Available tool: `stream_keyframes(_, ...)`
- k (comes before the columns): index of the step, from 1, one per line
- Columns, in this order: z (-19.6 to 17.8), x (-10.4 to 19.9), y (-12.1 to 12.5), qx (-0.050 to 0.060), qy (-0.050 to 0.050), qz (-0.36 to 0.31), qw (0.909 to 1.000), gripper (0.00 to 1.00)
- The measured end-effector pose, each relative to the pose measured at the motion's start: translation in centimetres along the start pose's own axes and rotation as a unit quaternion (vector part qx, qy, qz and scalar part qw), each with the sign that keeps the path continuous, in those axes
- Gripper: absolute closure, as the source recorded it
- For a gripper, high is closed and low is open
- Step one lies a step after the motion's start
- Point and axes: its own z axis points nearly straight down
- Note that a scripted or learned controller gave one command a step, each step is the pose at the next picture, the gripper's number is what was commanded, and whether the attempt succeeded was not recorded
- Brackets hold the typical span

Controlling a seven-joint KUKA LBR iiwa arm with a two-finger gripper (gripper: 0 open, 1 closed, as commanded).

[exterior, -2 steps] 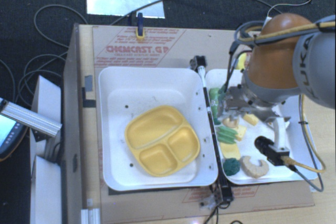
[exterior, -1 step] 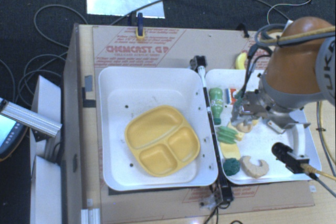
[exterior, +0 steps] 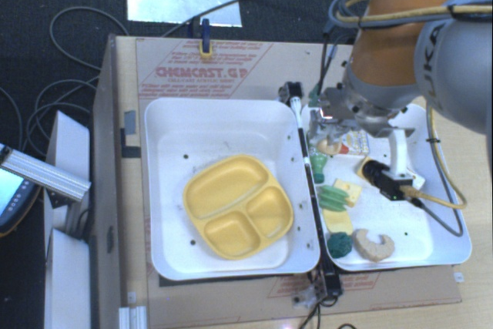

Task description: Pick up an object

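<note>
While arm hangs over right bin [exterior: 447, 246], gripper [exterior: 333, 136] above toy food [exterior: 337, 196]; jaw state unclear.

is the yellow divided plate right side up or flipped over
Right side up. The yellow divided plate lies flat in the left bin with its three hollow compartments facing up, nothing in them.

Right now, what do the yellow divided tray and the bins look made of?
Yellow divided tray: looks like moulded plastic, smooth with a slight sheen, rounded compartment edges. Left bin and right bin: probably thin formed white plastic, matte, with soft rounded corners.
</note>
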Motion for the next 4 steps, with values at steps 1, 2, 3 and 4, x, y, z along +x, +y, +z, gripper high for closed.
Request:
stream_keyframes(1, 2.3, -3.6, 3.3, 0.000, -0.001, 0.001, 1.0000, 1.00)
stream_keyframes(2, 3.6, -0.1, -1.6, 0.001, 0.000, 0.000, 1.0000, 1.00)
stream_keyframes(3, -3.5, -2.9, -7.2, 0.000, -0.001, 0.001, 1.0000, 1.00)
stream_keyframes(4, -3.8, -1.0, -7.3, 0.001, 0.000, 0.000, 1.0000, 1.00)
